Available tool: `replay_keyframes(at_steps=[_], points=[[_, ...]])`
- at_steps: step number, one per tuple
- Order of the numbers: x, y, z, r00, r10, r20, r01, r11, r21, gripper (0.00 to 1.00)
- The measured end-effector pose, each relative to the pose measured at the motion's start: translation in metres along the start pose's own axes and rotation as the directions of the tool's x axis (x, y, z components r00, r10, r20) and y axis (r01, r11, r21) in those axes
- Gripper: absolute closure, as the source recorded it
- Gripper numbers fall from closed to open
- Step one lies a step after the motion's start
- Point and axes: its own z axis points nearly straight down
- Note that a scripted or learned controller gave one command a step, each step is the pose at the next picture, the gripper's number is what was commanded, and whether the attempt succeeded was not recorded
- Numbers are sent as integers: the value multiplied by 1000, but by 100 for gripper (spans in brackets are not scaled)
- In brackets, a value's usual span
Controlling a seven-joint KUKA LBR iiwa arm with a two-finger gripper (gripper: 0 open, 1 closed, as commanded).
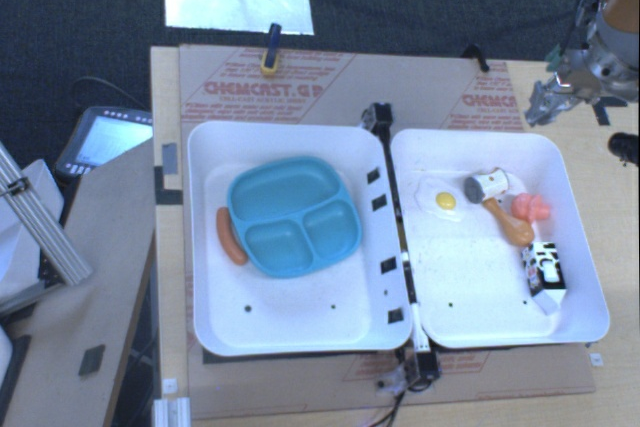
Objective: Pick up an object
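Overhead slanted view of bins [300, 340]

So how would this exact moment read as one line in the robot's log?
gripper: above bench, outside right bin | holding: nothing seen | right bin: fried egg, drumstick, milk carton | left bin: blue tray, sausage

Two white bins sit side by side on the counter [300, 75]. The left bin [290, 335] holds a blue divided plate [293, 215] with a toy hot dog [231, 236] just beside it. The right bin [480, 315] holds a toy fried egg [443, 202], drumstick [508, 223], pink toy [531, 207] and small carton [545, 273]. The gripper [550, 100] hangs above the counter beyond the right bin's far corner.
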Motion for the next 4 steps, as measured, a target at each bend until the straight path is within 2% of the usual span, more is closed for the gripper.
replay_keyframes(at_steps=[1,2,3,4], points=[[0,1,-17,1000,0,-1,0,1000,4,100],[46,-7,-19,1000,-3,-3,3,1000,7,100],[97,-3,-13,1000,-2,-3,2,1000,7,100],[147,-10,5,1000,-2,-3,2,1000,8,100]])
